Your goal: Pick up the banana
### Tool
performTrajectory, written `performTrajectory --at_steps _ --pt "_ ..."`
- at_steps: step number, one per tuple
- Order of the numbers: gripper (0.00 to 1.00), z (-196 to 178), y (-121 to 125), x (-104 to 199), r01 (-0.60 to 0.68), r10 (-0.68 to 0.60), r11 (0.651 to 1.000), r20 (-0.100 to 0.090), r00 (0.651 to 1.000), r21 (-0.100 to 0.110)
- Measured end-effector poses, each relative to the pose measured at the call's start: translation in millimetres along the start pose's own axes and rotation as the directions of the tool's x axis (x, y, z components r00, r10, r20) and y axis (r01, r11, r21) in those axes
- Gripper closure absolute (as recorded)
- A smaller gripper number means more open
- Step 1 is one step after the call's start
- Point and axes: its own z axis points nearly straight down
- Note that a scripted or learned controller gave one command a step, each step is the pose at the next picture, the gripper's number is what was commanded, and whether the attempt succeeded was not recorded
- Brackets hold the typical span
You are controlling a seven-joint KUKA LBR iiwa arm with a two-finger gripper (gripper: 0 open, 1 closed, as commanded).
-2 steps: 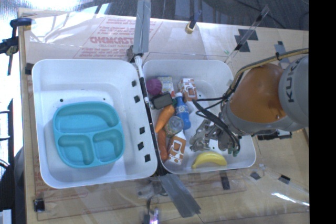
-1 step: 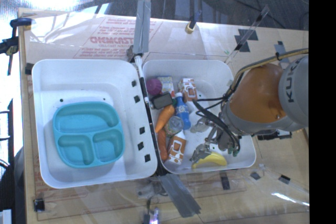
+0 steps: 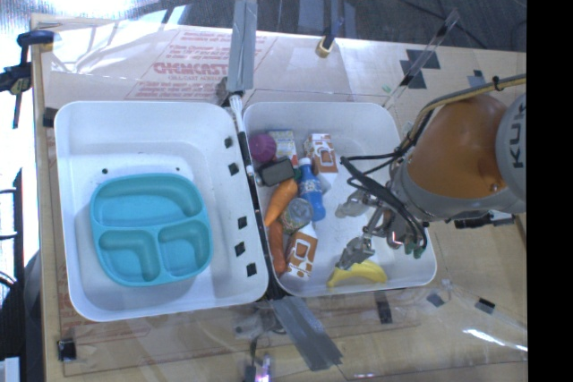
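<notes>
Banana (image 3: 359, 274) just below claw (image 3: 358, 252), claw's open-or-closed state impossible to tell.

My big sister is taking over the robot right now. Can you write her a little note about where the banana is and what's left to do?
Gripper: low in the right bin, just above the banana; can't tell if it has hold.
Banana: lying at the right bin's near edge, right of an orange-and-white carton.
Also there: carrot and blue bottle. Blue tray sits in the left bin.
Done: arm reached the banana.
Left: grip it, lift it.
</notes>
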Motion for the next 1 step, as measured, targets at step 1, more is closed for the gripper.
performTrajectory --at_steps 1 --pt "0.0 55.6 0.9 -0.2 0.036 -0.036 0.999 0.001 0.999 0.0"
